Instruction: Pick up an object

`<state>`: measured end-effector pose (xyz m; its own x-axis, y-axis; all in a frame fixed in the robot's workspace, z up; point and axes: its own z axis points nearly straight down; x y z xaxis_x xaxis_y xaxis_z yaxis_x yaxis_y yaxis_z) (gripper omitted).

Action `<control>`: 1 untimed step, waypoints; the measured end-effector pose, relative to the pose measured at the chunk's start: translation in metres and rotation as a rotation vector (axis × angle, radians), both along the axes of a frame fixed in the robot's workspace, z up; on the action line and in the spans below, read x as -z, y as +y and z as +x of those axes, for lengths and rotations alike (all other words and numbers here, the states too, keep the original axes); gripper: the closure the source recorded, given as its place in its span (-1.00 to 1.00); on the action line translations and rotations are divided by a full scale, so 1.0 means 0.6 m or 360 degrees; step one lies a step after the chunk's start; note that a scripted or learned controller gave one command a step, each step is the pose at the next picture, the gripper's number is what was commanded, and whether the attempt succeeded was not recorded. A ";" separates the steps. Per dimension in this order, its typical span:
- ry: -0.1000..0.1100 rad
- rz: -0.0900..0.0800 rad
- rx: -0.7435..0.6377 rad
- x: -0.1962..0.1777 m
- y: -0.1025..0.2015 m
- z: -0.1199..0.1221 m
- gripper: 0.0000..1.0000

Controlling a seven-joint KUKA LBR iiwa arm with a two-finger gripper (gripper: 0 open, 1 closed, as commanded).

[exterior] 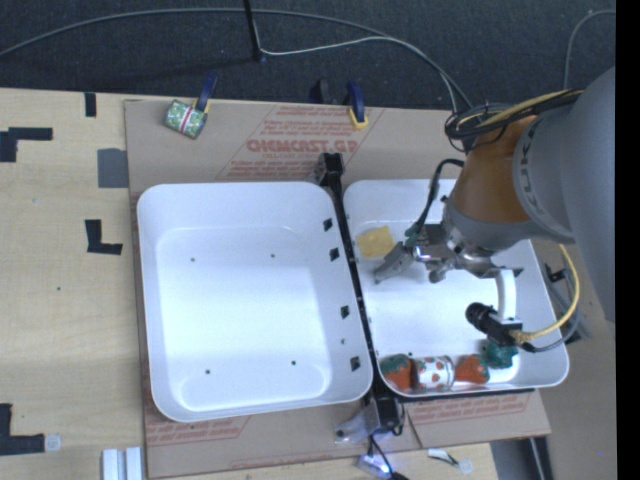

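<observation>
My gripper (397, 251) hangs over the upper left part of the right bin (530, 268), open, with nothing between its fingers. A pale yellow block (374, 240) lies just to its left, close to the upper fingertip but apart from it. Along the right bin's front wall lie a red and green toy (398, 371), a white and red can (433, 372) on its side, an orange-red piece (472, 371) and a small green piece (497, 353).
The left bin (160, 268) sits beside the right one, with a black divider (345, 268) running between them. A small green and white box (186, 118) lies on the cardboard behind the bins. Blue and yellow clamps (355, 103) hold the back edge.
</observation>
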<state>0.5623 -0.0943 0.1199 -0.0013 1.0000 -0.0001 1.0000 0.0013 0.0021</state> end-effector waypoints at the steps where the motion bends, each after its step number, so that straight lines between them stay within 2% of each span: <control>1: 0.0006 0.0000 0.0000 0.061 -0.007 0.104 -1.00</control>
